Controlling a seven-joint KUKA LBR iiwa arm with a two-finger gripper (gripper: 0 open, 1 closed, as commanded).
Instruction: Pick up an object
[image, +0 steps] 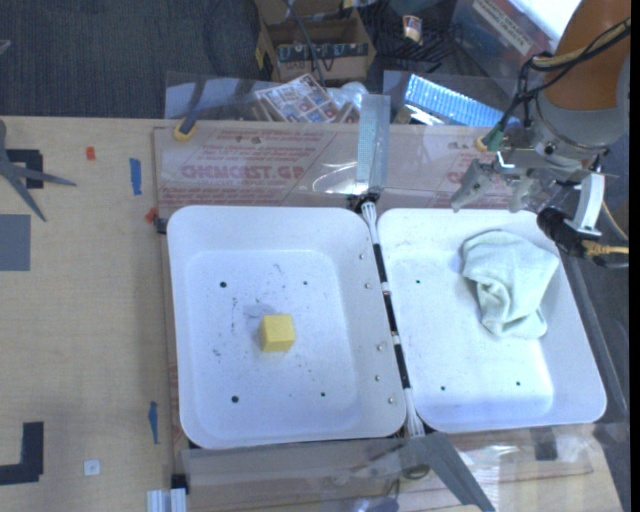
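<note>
A small yellow cube (278, 332) lies near the middle of the left bin (200, 250). A crumpled pale cloth (510, 280) rests in the upper right part of the right bin (450, 390). My gripper (493, 193) hangs over the back rim of the right bin, just above and slightly left of the cloth. Its fingers (467, 192) are spread apart with nothing between them. It is far from the cube.
The bins meet at a hinged seam (385, 300) running down the middle. A clear plastic sheet and a metal bar (375, 145) lie behind the bins. Cables and a black connector (565, 230) hang by the wrist at the right edge.
</note>
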